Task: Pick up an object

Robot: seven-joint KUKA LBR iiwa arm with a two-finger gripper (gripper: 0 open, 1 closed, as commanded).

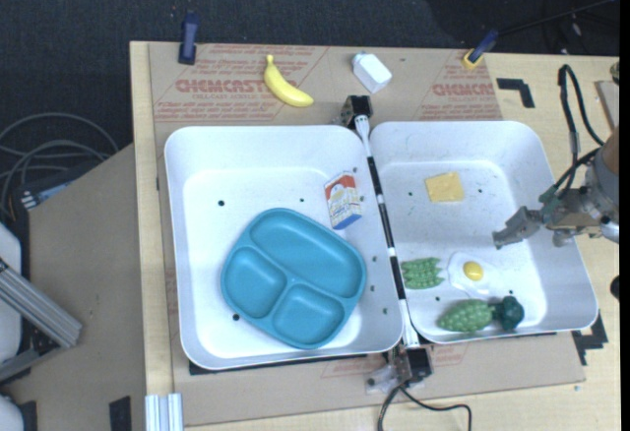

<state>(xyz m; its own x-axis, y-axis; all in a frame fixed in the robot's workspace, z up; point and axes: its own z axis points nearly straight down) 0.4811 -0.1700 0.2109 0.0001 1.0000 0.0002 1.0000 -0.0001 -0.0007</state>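
The right bin (551,163) holds a yellow cheese slice (444,187), a fried egg (471,271), a green pea pod (421,273), a lumpy light-green vegetable (465,317) and a dark green broccoli piece (509,312). My gripper (533,234) hangs over the right side of this bin, to the right of the cheese and above the egg. Its fingers are spread open with nothing between them. In the left bin (197,173) lie a blue divided plate (292,277) and a small red, white and blue carton (343,200).
On the bench behind the bins lie a yellow banana (285,85) and a white block (372,72). A black divider clamp (356,109) sits where the bins meet. Cables (576,124) run down the right edge near the arm.
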